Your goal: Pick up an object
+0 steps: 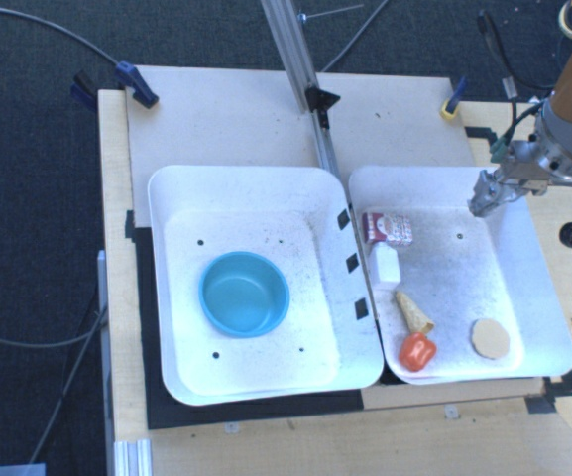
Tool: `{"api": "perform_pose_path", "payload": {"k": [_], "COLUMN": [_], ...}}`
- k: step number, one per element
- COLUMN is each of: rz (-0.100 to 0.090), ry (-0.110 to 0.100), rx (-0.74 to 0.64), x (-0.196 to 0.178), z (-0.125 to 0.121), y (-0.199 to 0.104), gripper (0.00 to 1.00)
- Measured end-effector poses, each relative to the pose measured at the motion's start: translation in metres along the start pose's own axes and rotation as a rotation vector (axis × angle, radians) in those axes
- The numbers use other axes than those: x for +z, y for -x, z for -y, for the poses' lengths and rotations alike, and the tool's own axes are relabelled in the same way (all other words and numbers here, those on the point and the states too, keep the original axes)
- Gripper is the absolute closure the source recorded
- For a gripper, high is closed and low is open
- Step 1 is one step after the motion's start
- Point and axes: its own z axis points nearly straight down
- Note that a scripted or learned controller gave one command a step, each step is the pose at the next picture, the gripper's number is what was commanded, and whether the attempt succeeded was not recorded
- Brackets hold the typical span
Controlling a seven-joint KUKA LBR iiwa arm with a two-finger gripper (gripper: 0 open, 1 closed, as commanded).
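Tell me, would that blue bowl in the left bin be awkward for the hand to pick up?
Probably a little. The blue bowl stands upright on a wide base, so it shouldn't tip or roll. It looks like stiff, light plastic. Its smooth, rounded wall may slip between fingers, so the thin rim seems the likelier grip.
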Motion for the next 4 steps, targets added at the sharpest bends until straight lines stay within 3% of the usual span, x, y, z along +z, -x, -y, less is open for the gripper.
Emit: {"api": "perform_pose_path", "payload": {"k": [3,4], "rz": [-0.003,-0.002], "ry": [-0.012,-0.013], "rx": [-0.002,-0.002], "x": [0.015,0.015], "z": [0.057,0.063], "y": [-0.162,-0.209], "gripper": [1.00,1.00]}}
